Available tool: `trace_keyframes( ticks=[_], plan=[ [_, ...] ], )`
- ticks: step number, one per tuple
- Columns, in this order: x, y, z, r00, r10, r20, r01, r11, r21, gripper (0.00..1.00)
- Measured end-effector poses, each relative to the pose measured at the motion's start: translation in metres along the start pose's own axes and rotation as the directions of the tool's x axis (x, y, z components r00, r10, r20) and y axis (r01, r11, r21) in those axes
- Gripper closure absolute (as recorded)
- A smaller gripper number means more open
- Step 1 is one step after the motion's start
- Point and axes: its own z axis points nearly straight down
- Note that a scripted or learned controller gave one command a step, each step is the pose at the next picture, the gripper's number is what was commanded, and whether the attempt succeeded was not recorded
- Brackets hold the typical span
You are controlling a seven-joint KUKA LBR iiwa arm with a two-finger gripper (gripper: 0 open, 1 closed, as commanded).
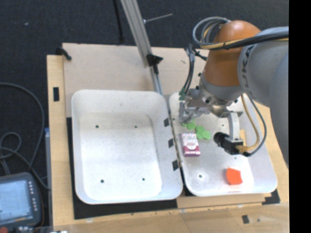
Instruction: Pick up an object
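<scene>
In the right bin (257, 178) lie three things: a small purple and white box (190, 145) near the bin's left wall, a green piece (199, 131) just above and right of it, and an orange block (233, 176) toward the front right. My gripper (187, 116) hangs low over the bin's back left part, right at the green piece's upper edge. The wrist and cables hide much of the fingers.
The left bin (121, 144) sits alongside, sharing a middle wall with black clips (171, 143). A slanted metal pole (141, 33) rises behind the bins. The grey arm with its orange band (228, 52) covers the right bin's back. A pendant (17, 200) lies at lower left.
</scene>
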Motion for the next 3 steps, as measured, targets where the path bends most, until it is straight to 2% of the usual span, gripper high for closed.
trace_keyframes(
  ticks=[1,2,3],
  plan=[
    [0.046,0.025,-0.011,1.0,0.0,0.0,0.0,1.0,-0.002,1.0],
    [0.094,0.037,0.0,1.0,0.002,0.002,-0.002,1.0,0.0,1.0],
    [0.09,0.036,0.0,1.0,0.004,0.004,-0.004,1.0,0.001,0.0]
  ],
)
